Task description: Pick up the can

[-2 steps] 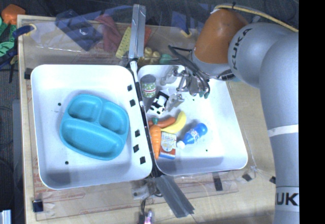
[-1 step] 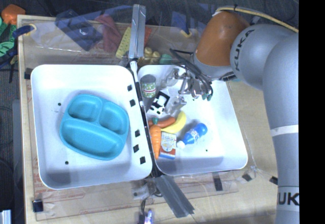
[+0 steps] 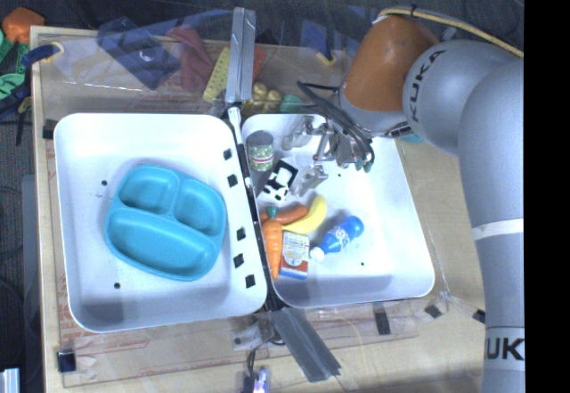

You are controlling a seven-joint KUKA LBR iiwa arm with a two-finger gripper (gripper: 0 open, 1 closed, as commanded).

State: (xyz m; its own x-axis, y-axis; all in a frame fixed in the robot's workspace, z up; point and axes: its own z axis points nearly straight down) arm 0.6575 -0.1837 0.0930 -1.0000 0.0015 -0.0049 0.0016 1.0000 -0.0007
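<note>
Camera view: small cylindrical can (image 3: 260, 152) standing upright in the right bin (image 3: 392, 231), far-left corner, just beside the divider; long axis pointing vertically, dull metal top facing the camera, greenish label around the side. Tool (image 3: 313, 159) hanging over the same bin just right of the can, metal linkage and cables crowding it; can't tell whether released or clenched, nothing visibly between its fingers. Grey arm with orange band (image 3: 383, 66) reaching in from the right. Sitting nearer the front: black-and-white patterned block (image 3: 280, 179), yellow banana (image 3: 307, 215), orange carrot (image 3: 272, 244), small printed carton (image 3: 296, 255), blue-and-white bottle (image 3: 340, 235) lying on its side. Left bin (image 3: 80, 151) carrying a glossy blue sectioned plate (image 3: 166, 220). Both bins smooth white plastic, shallow, rounded corners. Wooden bench (image 3: 419, 204) underneath, clear sheeting and cloth clutter at the far edge, dark floor around.
</note>
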